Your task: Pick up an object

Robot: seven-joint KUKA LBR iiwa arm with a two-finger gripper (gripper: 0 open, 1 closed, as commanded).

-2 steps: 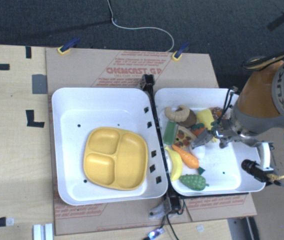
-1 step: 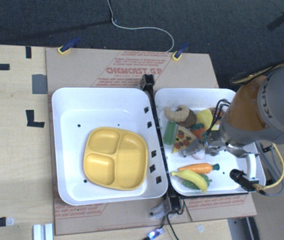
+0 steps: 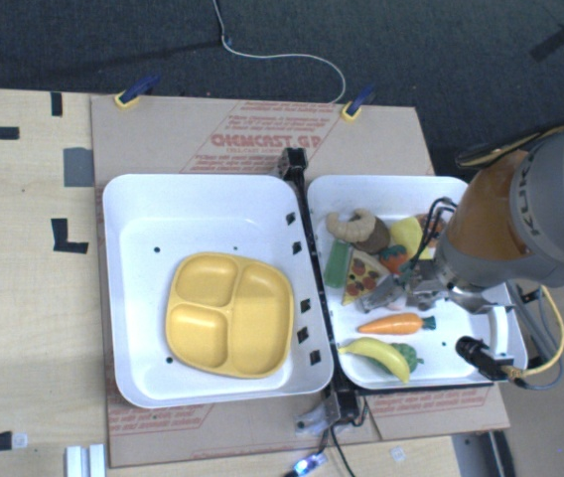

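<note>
Gripper (image 3: 408,288): lowered into right bin (image 3: 481,371); finger state cannot be told.
Carrot (image 3: 395,323): just below gripper.
Pizza slice (image 3: 363,273): beside it, left.

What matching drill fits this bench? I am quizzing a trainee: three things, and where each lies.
Things:
1. yellow divided plate
2. carrot
3. banana

Places:
A. right bin, at its near edge
B. left bin
C. right bin, just beyond the banana, below the gripper

Pairs: 1-B, 2-C, 3-A
</note>
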